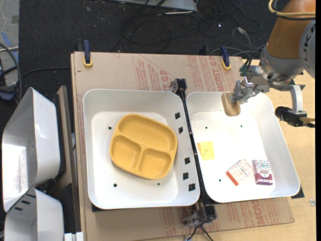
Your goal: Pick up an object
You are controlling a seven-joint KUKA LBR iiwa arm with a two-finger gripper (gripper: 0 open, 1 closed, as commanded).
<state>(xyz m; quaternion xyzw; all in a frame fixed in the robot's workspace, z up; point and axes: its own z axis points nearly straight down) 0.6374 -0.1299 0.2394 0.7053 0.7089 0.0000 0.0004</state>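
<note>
The metal hand (239,96) grips a rounded tan wooden piece (230,106) at the right white bin's (281,134) twelve o'clock. Toward five o'clock lie two small printed cardboard packets (251,171); a glossy yellow compartmented plastic plate (143,146) fills the left bin (95,149).

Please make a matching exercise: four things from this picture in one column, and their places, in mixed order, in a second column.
Things:
1. yellow plastic divided plate
2. small yellow square note
3. dark red patterned card packet
4. tan rounded wooden-looking object

Places:
A. right bin, near corner
B. left bin, middle
C. right bin, far edge, by the gripper
D. right bin, beside the divider

Pairs: 1-B, 2-D, 3-A, 4-C
</note>
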